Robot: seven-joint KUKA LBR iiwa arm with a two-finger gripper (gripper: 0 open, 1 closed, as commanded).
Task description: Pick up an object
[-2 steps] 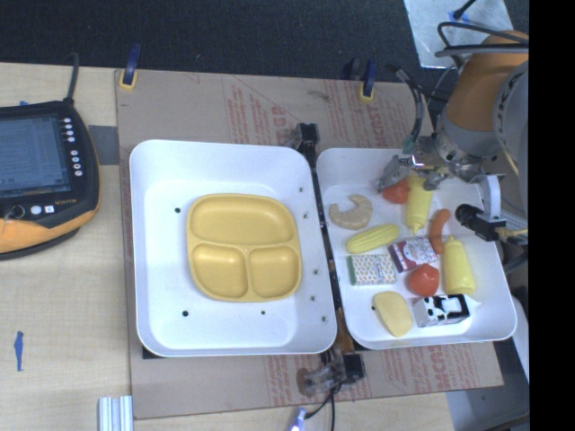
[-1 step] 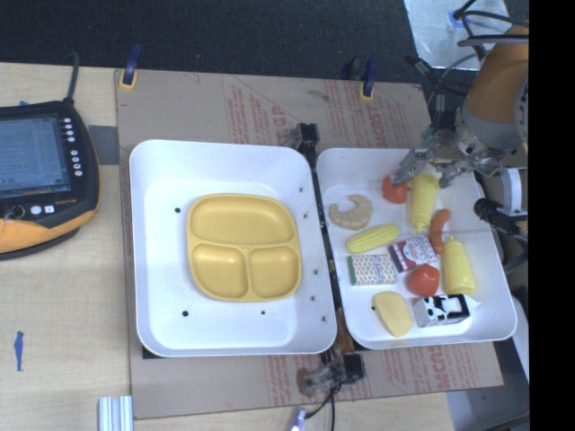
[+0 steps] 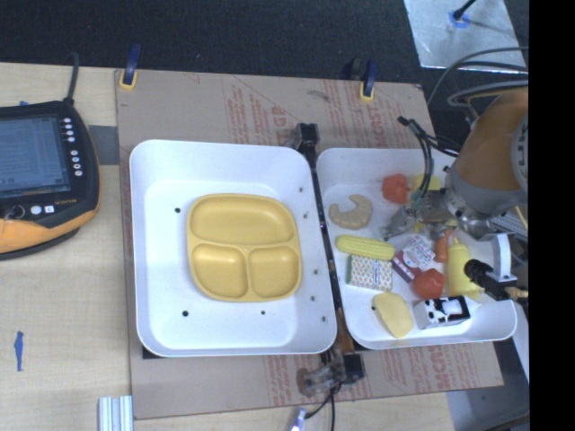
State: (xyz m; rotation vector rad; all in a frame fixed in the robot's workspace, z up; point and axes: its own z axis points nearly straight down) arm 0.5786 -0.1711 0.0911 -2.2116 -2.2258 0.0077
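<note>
Over the right bin your gripper hangs low among crowded toys; I cannot tell its state. Nearest lie a red tomato and corn cob, so it could nudge neighbours or miss.

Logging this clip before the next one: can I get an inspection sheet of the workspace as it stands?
Surface: bench with cardboard sheet, two white bins.
Job's things: right bin holds corn, tomato, cookie, lemon, packets and other small toys.
Clutter: left bin holds yellow tray.
Grippers: pincer low over the right bin's toys; nothing seen between fingers.
Cables: black ones along the arm.
Surroundings: pendant at left, clamps on the cardboard, dark floor.
</note>
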